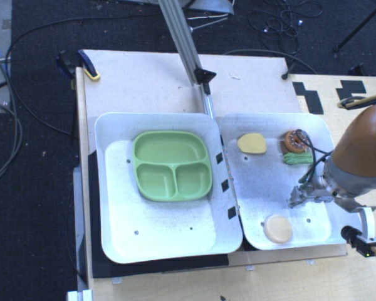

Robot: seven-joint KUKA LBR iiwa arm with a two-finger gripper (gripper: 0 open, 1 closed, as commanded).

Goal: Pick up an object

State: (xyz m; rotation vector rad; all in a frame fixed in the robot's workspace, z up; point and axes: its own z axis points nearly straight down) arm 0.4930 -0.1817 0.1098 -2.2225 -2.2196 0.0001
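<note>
Two shallow white bins sit side by side on the pale surface (150,74). The left bin (113,187) carries a green plate (173,165) with three compartments, one long one at the back and two smaller ones toward the front; the plate lies in the upper middle of that bin. The right bin (257,187) holds three loose things. A yellow rounded piece (252,144) lies near its back edge, just right of the seam between the bins. Further right along the same back stretch is a brown ring-shaped piece (294,141), with a small green piece (297,158) touching its near side. A pale round disc (278,229) lies close to the front edge of the right bin, well apart from the other three.

The arm (363,152) comes in from the right, its orange band showing above the grey wrist. The gripper (299,195) is low over the right side of the right bin, between the green piece and the pale disc, touching neither as far as can be seen. Nothing is visible between its fingers, and whether they stand wide or narrow cannot be told from this angle.

A slanted metal pole (178,27) runs from the top of the view down to the back of the seam between the bins. A blue and yellow clamp (88,66) grips the surface's far left corner, and black cables (37,105) trail over the dark floor.
</note>
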